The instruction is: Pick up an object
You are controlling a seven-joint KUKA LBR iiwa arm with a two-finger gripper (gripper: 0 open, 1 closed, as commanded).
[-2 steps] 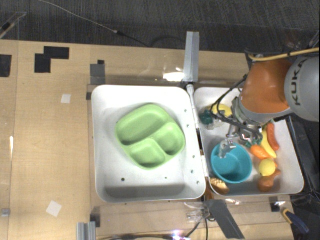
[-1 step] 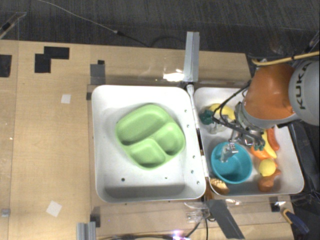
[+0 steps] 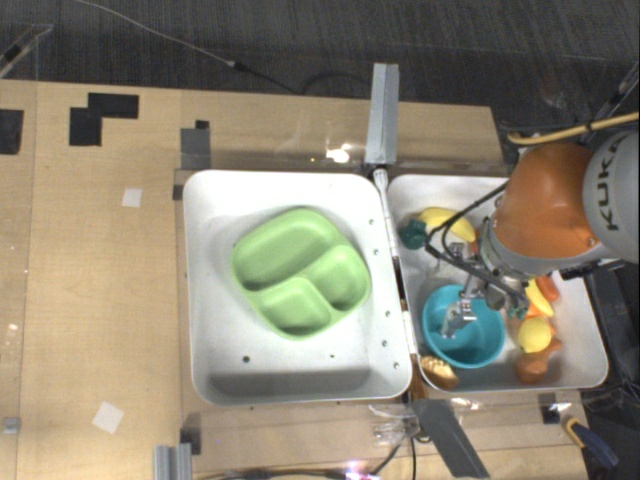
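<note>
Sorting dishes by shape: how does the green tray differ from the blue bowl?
The green tray is a wide, shallow dish split into three compartments; the blue bowl is round, deeper and undivided. The tray lies in the left bin, the bowl in the right bin among small items, under the gripper. Both sit open side up.

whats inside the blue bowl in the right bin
The gripper reaches down into the blue bowl, over its middle. Around it only bare blue interior shows. Whatever lies directly under the gripper is covered, so an object there cannot be ruled out.
</note>
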